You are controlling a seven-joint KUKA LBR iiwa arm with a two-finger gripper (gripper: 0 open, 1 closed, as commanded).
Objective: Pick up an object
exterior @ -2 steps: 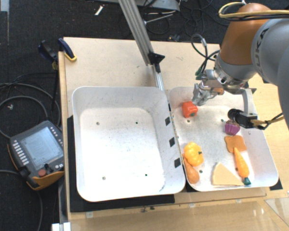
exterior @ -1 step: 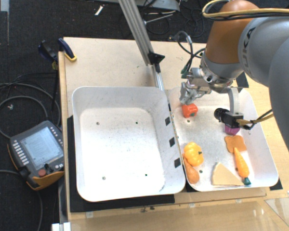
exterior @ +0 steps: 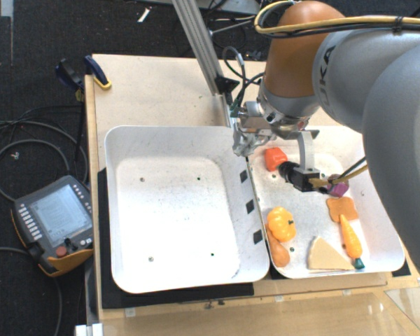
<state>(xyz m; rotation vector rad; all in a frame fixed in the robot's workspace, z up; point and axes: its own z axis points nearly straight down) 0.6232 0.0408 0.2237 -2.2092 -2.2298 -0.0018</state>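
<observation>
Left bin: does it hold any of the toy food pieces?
No. The left bin shows bare white floor; the pieces, like the orange pepper, lie in the right bin.

Scene evenly and brightly lit from above. Strong wash noted on the left bin (exterior: 171, 208) floor and the pale counter (exterior: 154, 93); white surfaces near overexposure, speckles still legible. Soft, short shadows seen under the bin rims and below the arm (exterior: 350, 61). A broad sheen is carried by the grey arm casing, a small highlight by the orange band. Dark floor at left underexposed, cables faintly resolved. Focus acceptable throughout; slight softness and compression grain at the edges.
</observation>
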